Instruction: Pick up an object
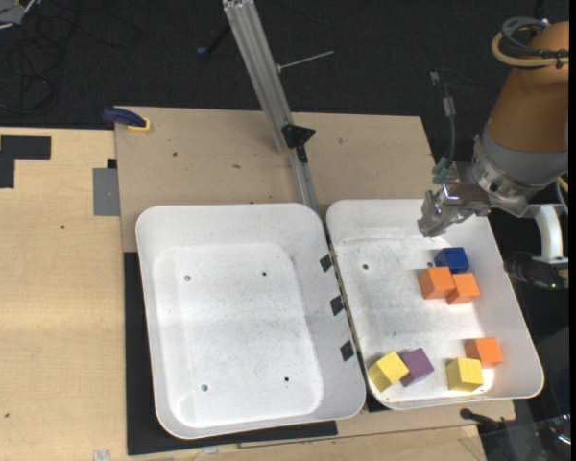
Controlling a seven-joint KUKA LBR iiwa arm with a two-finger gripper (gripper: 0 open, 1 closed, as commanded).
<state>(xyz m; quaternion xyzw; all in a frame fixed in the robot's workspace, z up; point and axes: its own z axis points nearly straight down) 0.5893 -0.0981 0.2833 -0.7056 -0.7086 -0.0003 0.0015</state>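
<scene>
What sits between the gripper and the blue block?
Nothing: in the camera view, bare white bin floor separates the gripper from the blue block.

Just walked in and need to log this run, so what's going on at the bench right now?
A KUKA arm reaches in from the right, its gripper hanging over the far end of the right bin; nothing shows between its fingers. That bin holds the blocks: a blue block beside two orange blocks just below the gripper, and near the front edge a yellow block, a purple block, another yellow block and an orange block. The left bin sits alongside.
</scene>
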